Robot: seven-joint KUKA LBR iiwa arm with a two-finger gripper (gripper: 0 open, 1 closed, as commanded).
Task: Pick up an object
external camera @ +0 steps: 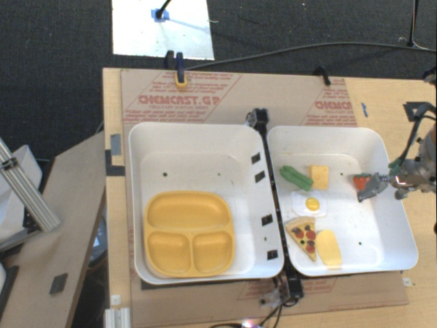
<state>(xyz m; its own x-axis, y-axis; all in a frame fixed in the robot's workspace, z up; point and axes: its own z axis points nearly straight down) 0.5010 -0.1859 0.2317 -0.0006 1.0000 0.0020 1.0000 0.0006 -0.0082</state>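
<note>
Pickle (295, 177) lies diagonally, pointing upper-left to lower-right.

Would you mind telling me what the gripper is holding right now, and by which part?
It cannot be told: the gripper sits right against a small red object in the right bin, but no clear grasp shows.
</note>
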